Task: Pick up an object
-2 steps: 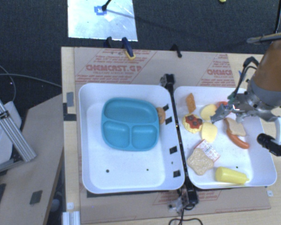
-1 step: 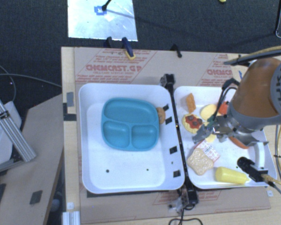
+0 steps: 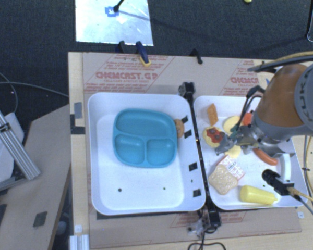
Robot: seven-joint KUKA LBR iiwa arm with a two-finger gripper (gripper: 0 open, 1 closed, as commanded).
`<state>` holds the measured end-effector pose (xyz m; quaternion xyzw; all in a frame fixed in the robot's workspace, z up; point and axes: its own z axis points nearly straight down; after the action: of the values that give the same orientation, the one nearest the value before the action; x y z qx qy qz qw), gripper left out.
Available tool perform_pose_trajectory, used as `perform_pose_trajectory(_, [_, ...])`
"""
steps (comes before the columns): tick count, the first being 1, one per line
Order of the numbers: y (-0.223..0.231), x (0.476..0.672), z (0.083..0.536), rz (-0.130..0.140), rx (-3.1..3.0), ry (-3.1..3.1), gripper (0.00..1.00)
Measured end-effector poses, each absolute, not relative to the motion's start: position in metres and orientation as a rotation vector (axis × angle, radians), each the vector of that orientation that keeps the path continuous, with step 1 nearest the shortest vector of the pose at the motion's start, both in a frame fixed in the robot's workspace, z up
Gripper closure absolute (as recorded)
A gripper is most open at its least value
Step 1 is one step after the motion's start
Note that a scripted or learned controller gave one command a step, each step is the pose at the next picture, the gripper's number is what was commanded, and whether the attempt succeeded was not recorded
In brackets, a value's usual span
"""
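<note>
My gripper (image 3: 232,141) is low in the right bin (image 3: 213,199), reaching in from the right over its middle. Just to its left lies a round piece with a red top (image 3: 214,135), and a pale yellow round piece (image 3: 231,123) sits right behind it. An orange wedge (image 3: 212,113) lies at the bin's back. A tan cracker-like square (image 3: 224,177) and a yellow pepper-like piece (image 3: 256,194) lie toward the front. A red sausage (image 3: 265,157) pokes out beneath the wrist. The arm hides what is directly under the gripper.
The left bin (image 3: 101,191) holds a blue divided plate (image 3: 145,138) and a small brown piece (image 3: 179,127) against its right wall. A black divider with clips (image 3: 194,139) runs between the bins. A shiny metal sheet (image 3: 113,13) lies beyond the bench.
</note>
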<state>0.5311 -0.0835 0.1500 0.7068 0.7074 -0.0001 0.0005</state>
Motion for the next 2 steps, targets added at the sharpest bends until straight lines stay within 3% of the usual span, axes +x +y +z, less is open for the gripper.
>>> perform_pose_trajectory(1, [-0.117, 0.576, 0.082, 0.001, 2.22, 2.219, 0.0])
perform_pose_trajectory(2, [-0.115, 0.576, 0.095, 0.004, 2.219, 2.22, 1.0])
